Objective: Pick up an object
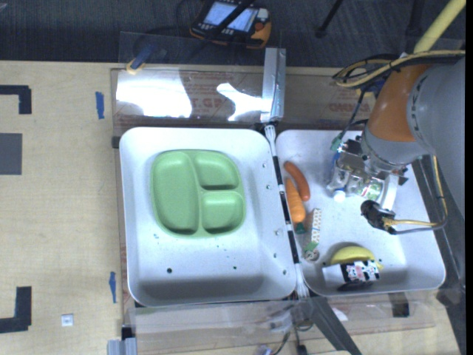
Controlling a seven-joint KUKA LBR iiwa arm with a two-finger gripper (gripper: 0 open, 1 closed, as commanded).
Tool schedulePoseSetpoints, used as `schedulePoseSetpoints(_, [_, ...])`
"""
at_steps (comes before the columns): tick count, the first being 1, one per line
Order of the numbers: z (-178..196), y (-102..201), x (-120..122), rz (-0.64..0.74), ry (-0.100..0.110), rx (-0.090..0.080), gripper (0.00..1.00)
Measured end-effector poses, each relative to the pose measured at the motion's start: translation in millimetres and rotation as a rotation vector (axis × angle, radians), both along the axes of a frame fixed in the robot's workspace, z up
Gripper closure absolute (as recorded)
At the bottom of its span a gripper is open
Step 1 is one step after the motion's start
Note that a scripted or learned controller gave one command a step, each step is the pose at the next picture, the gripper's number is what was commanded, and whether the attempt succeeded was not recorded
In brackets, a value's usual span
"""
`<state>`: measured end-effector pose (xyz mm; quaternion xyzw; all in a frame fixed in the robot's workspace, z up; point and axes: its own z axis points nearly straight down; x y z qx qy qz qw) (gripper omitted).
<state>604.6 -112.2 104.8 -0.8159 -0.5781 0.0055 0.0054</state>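
Here, seen from above, a grey KUKA arm with an orange band above its wrist reaches in from the right over the right-hand white bin. Its gripper hangs low over the bin's upper middle, a cluster of metal and cable; whether the fingers stand wide or narrow cannot be told from this angle, and nothing can be seen between them.

Nearest the camera, along the right bin's front edge, a yellow banana lies just behind a small black-and-white object — the two touching or nearly so. A thin strip with coloured dots lies a little further back near the bin's left wall, with a small dark-rimmed round piece at its near end. Beyond that, an orange carrot with a green tip and a reddish sausage-shaped toy lie end to end along the same wall, well apart from the gripper. A black and yellow cable loops out over the bin's right side.

The left bin holds a green divided plate with three compartments, set towards its back half.

Both bins sit on a pale wooden bench marked with black and blue tape. Behind them a clear plastic sheet catches the glare — and past that, on the dark carpet, rests a handheld control pendant with a lit screen.
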Motion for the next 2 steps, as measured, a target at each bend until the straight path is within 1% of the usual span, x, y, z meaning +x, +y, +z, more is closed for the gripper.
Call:
schedulePoseSetpoints(1, [-8.8,-29.7,47.3,0.102,0.070,0.032,1.00])
schedulePoseSetpoints(2, [122.0,27.2,62.1,0.268,-0.011,0.000,1.00])
